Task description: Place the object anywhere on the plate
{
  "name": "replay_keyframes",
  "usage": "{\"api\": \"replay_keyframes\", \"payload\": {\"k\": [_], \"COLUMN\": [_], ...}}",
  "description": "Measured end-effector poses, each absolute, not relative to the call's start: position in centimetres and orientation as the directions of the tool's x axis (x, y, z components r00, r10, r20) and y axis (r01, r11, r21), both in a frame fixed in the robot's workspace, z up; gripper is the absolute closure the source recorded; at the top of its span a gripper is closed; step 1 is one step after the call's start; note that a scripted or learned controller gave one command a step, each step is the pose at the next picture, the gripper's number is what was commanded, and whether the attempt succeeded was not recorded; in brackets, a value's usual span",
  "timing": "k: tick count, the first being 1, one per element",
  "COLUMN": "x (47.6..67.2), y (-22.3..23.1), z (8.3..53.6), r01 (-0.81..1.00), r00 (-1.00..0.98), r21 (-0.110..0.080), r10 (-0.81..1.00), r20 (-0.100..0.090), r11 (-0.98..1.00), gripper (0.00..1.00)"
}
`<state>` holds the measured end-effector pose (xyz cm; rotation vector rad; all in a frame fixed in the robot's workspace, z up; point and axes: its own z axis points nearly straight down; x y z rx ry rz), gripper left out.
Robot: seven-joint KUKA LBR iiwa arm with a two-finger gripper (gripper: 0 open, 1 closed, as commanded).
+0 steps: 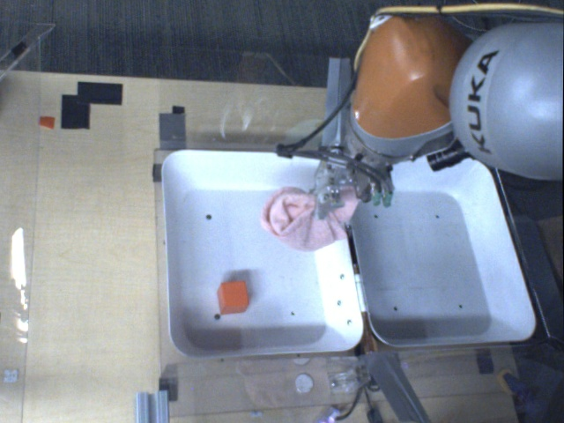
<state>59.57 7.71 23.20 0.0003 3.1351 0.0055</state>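
Over the left bin [189, 236], my pincer [333, 196] touches the pink cloth [295, 218]; whether it grips, I cannot tell.

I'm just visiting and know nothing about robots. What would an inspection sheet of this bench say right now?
Surface: wooden bench bearing two white bins, left bin and right bin.
Job's things: pink cloth bunched at the left bin's upper right; orange block near its lower left. No plate seen.
Clutter: black shapes and a small orange square on the bench's far left.
Gripper: gripper above the cloth's right edge.
Cables: black cable running to the wrist.
Surroundings: dark floor beyond the bench.
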Motion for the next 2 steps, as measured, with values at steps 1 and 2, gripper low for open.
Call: {"api": "replay_keyframes", "payload": {"k": [1, 2], "x": [56.57, 56.59], "y": [11.66, 11.64], "z": [22.64, 22.67], "r01": [-0.002, -0.001], "r00": [-1.000, -1.000], "r21": [0.003, 0.003], "r10": [-0.002, -0.001], "r20": [-0.005, -0.006], "r11": [1.000, 1.000], "gripper": [1.00, 0.00]}}
